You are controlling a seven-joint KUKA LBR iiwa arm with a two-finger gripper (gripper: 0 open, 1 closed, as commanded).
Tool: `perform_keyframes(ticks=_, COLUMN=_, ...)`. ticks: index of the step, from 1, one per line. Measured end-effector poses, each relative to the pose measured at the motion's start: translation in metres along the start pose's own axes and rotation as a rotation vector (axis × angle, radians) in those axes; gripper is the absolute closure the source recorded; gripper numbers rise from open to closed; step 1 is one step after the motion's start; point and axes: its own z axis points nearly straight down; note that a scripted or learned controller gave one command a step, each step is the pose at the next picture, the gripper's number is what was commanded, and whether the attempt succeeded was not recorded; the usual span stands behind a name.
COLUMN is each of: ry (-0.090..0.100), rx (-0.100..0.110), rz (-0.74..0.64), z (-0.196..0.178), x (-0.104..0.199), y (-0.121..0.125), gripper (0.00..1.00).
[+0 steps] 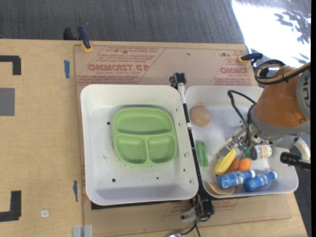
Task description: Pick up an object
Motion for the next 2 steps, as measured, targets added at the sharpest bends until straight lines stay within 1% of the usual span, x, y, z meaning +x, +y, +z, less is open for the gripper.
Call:
perform_keyframes(ticks=1, ry=-0.008, rx=-0.003, rz=0.001, z=-0.013, x=-0.003, y=0.0, gripper=1.0)
perform_keyframes(ticks=2, ry=0.031, rx=0.015, rz=-0.222, z=-0.134, x=-0.001, y=0.005, gripper=1.0)
